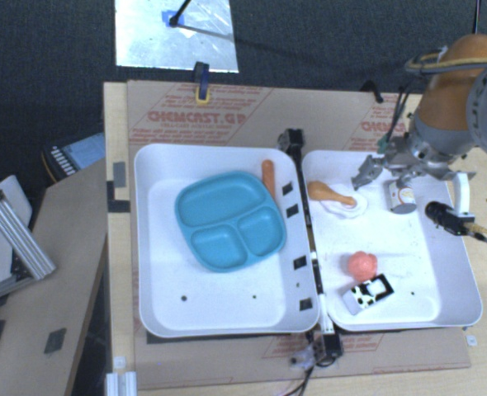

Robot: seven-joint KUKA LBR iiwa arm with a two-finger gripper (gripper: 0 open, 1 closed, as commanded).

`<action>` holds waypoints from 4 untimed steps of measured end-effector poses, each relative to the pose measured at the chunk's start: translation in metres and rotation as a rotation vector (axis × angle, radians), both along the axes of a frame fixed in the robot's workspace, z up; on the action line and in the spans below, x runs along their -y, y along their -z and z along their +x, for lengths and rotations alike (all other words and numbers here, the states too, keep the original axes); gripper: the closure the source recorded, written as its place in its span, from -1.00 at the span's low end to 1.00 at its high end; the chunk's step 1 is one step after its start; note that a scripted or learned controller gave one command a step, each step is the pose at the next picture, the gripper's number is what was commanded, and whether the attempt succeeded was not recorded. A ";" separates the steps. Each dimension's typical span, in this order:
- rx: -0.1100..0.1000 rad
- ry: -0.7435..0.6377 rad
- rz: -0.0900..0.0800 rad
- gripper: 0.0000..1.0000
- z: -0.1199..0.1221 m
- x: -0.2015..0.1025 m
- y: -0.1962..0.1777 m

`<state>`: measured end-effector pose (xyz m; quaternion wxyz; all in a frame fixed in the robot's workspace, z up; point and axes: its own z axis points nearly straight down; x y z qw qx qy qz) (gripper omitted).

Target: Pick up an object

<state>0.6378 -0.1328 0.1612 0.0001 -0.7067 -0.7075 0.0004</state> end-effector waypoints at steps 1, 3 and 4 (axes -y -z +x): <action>0.001 0.000 0.000 -1.00 0.000 0.001 0.041; 0.007 0.001 -0.001 1.00 -0.008 0.000 -0.026; 0.006 -0.003 -0.001 1.00 -0.004 0.000 -0.070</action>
